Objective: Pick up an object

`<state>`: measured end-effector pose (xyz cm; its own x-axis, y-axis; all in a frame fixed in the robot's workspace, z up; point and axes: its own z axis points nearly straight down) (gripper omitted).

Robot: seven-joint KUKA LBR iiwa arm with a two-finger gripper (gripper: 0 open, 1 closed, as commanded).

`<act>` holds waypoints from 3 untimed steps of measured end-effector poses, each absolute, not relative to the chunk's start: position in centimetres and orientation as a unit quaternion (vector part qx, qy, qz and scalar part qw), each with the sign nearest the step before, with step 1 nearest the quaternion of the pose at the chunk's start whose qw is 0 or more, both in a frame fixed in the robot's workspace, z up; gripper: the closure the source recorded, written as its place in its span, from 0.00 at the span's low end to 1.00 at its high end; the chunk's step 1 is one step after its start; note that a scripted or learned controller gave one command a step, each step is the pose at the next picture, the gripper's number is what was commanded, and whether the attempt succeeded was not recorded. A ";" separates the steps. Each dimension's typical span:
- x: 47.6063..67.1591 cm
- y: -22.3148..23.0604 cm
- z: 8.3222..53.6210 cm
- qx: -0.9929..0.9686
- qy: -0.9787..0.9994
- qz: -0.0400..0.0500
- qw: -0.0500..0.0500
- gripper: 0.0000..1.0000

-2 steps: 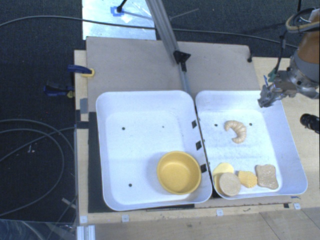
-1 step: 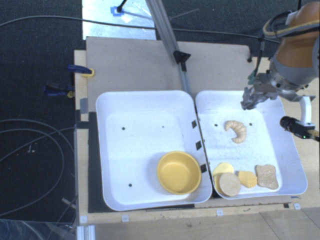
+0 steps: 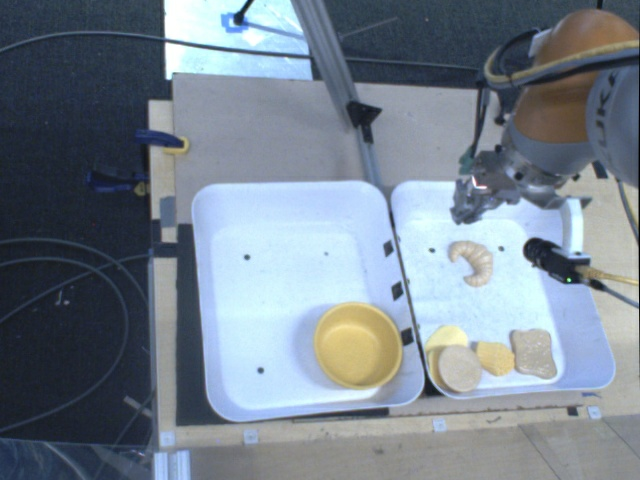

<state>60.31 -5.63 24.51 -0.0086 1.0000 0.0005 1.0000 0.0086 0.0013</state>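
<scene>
My gripper (image 3: 468, 211) hangs over the back of the right bin (image 3: 590, 313), pointing down, with nothing visible between its fingers. A tan croissant (image 3: 473, 261) lies just in front of it, about a hand's width nearer the camera. Along that bin's front edge sit a round cracker-like disc (image 3: 460, 368) resting on a pale yellow piece (image 3: 447, 339), an orange cheese chunk (image 3: 494, 358) and a slice of toast (image 3: 534, 353). A yellow bowl (image 3: 358, 344) stands in the front right corner of the left bin (image 3: 230, 268).
A slanted metal pole (image 3: 335, 63) crosses the bench behind the bins, ending at a black clamp (image 3: 362, 115). A black cylinder with a green light (image 3: 548, 257) juts over the right bin's right side. Cables lie on the floor at left.
</scene>
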 end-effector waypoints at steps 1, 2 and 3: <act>59.3 -0.8 23.3 0.704 0.710 0.001 0.000 1.00; 57.9 3.8 23.7 0.703 0.711 0.001 -0.001 1.00; 58.4 9.5 23.3 0.704 0.711 0.001 0.000 1.00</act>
